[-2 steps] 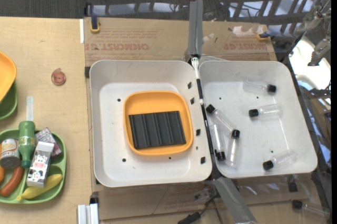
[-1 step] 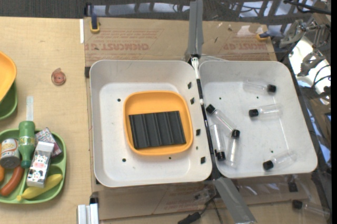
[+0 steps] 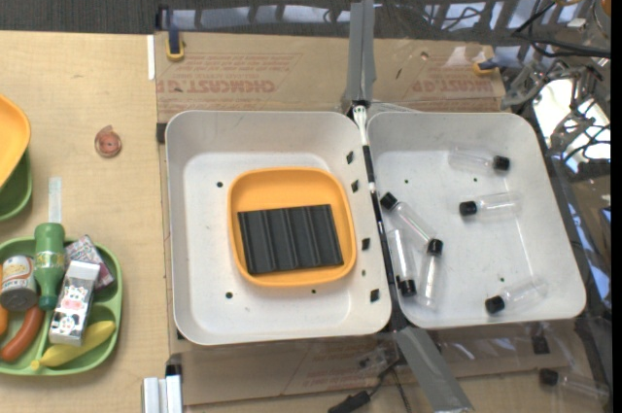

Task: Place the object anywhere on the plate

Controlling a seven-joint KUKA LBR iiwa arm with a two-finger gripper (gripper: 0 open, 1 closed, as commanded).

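Desk (image 3: 78, 81) first, then two white bins: the left bin (image 3: 194, 246) at centre frame holds an orange plate (image 3: 290, 181) with a black ribbed slab (image 3: 292, 239) already lying on it. The right bin (image 3: 457, 265) holds clear tubes (image 3: 486, 204) with black caps, scattered apart; one of these is probably what must go over. How the jaws stand I cannot tell. Best to grip a tube across its middle, then lower it onto the slab.

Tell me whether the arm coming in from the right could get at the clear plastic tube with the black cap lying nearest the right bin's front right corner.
Probably yes: that clear capped tube lies alone, nothing covering it, though close to the white bin's wall.
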